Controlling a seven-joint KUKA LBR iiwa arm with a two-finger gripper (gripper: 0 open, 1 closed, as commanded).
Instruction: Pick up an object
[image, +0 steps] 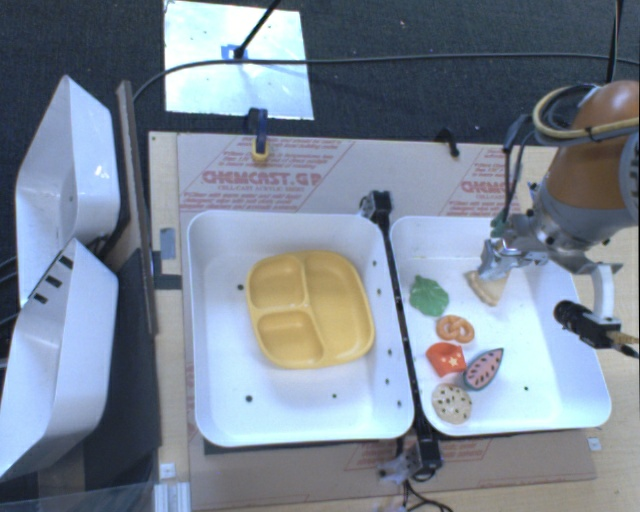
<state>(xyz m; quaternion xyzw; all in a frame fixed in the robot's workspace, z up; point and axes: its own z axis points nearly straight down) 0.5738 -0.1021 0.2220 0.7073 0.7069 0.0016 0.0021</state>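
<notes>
Two white bins sit side by side on the counter. The left bin carries a yellow divided tray, probably as a drop-off place. The right bin holds the small toy foods loose and spread apart, which leaves room for a grasp from above: a green leafy piece, a pretzel, a red piece, a watermelon slice and a speckled cookie.

The arm leans in from the right with its wrist pointed down, so that the pincer comes at the bin floor from overhead. It stands low at the upper part of the right bin, right at a tan wedge-shaped piece, which looks like the object being tried for. The tips seem to meet the top of that wedge, but how far apart they stand I cannot tell, nor whether the piece is truly gripped or merely touched. The wedge appears to rest on the bin floor, not lifted
</notes>
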